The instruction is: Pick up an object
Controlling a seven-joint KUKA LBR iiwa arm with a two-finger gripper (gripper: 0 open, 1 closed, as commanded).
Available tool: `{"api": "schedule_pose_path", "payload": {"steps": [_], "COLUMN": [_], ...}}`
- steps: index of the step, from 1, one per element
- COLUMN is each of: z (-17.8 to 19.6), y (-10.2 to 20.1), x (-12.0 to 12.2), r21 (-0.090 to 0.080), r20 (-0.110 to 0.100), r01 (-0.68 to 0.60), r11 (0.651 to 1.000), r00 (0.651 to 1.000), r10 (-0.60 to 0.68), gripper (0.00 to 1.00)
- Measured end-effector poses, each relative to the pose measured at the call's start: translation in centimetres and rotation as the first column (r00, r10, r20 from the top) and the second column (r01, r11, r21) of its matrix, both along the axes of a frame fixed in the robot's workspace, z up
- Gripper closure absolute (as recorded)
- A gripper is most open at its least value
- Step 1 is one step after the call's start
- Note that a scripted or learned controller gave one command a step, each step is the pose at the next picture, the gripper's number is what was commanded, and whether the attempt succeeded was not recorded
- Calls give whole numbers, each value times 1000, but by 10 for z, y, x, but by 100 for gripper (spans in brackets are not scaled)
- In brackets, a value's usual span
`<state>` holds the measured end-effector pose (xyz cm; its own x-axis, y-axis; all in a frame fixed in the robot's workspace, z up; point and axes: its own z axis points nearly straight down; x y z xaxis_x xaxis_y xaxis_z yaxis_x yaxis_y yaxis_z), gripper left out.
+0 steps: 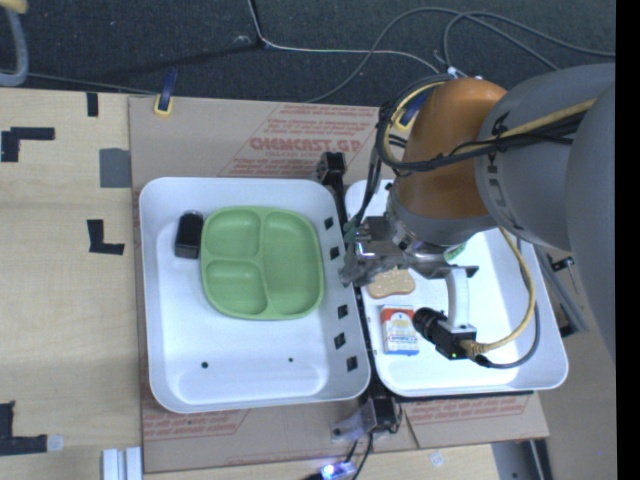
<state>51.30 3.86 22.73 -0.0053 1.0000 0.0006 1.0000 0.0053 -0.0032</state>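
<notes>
The arm's orange band and grey wrist cover much of the right bin [520, 363]. My gripper [368, 258] reaches down at that bin's left edge, close to the divider between the bins. Just below it lies a tan, bread-like piece [391, 285], and I cannot make out whether the gripper touches it. A small red, white and blue box [400, 330] lies flat nearer the front. In the left bin [160, 348] rests a green divided plate [263, 262] with a small black block [188, 235] beside its left rim.
A black cable fitting with a yellow-sheathed cable [450, 336] hangs over the right bin beside the box. Black clips [345, 313] line the divider between the bins. Cardboard lies under both bins, and cables run across the dark floor behind.
</notes>
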Motion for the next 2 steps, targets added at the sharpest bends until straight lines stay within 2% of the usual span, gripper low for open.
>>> {"api": "schedule_pose_path", "payload": {"steps": [1,2], "z": [-11,-11], "y": [57,55], "x": [-4,-3], "r21": [-1,-1], "r20": [-1,-1], "r01": [-1,3], "r11": [1000,1000], "r00": [1000,1000], "r10": [1,-3], "gripper": [100,0]}}
